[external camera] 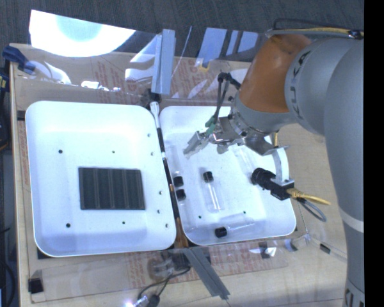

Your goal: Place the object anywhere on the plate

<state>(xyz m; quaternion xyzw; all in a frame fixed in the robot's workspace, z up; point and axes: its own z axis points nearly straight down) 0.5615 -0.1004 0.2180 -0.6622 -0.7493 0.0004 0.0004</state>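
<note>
With jaw state impossible to tell, the gripper (201, 139) is poised over the right bin (278, 226), and the clear tube (211, 190) at six o'clock should be squarely centred before descending.

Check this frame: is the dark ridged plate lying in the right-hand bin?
No. The dark ridged plate lies flat in the left bin, while the gripper is over the right bin.

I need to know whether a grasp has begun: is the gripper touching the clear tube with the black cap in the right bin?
Apart. In the camera view, the gripper hangs nearer the bin's back edge, and bare white floor separates it from the clear tube.
</note>
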